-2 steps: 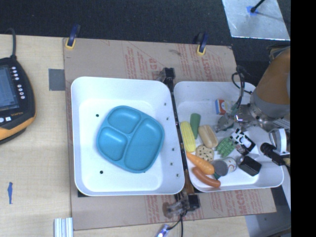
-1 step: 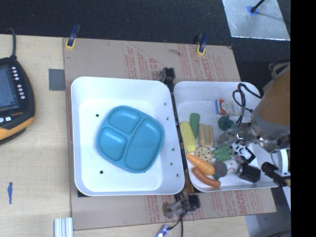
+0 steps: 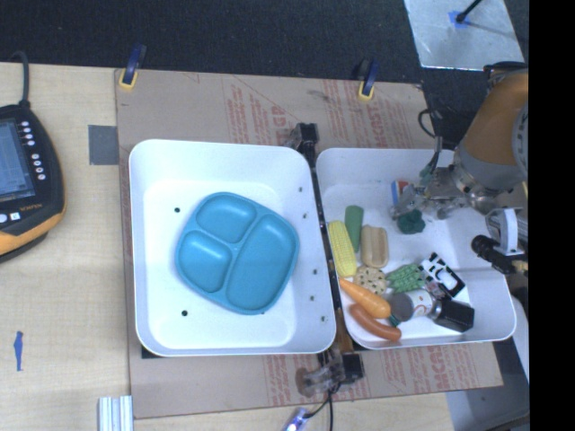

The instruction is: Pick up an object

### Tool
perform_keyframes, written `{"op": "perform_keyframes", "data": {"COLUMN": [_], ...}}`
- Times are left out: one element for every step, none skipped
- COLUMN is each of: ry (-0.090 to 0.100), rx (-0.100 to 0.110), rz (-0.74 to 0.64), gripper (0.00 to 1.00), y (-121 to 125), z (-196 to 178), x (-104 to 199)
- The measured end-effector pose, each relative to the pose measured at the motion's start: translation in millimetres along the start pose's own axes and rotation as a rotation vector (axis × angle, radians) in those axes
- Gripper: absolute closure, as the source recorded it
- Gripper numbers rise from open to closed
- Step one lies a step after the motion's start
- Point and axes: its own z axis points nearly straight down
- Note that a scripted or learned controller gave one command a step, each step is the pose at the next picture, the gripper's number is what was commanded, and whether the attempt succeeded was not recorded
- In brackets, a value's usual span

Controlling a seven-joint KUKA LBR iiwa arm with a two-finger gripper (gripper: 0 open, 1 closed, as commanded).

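Cardboard covered the table (image 3: pixel 81 268) under both white bins, dark floor beyond. Nearest the camera, well below the pincer, lay the right bin's (image 3: pixel 503 326) clutter: an orange carrot (image 3: pixel 364 296), a red sausage (image 3: pixel 375 324), a black-and-white block (image 3: pixel 442 275). Closer up toward the pincer stood a yellow corn cob (image 3: pixel 341 248), its long axis running toward the bin's far wall, a tan bun (image 3: pixel 374 246) and a green pickle (image 3: pixel 354 219). The pincer (image 3: pixel 415 206) hung low in that bin, and whether it was parted I couldn't tell. A small dark-green object (image 3: pixel 411 224) sat just under its tip, the likeliest pick. Far off to one side, the other bin (image 3: pixel 153 321) held a blue divided plate (image 3: pixel 237 252).
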Motion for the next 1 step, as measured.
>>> {"op": "perform_keyframes", "data": {"ry": [0.0], "rx": [0.001], "rz": [-0.002], "gripper": [1.0], "y": [0.0], "z": [-10.3], "x": [-0.8]}}
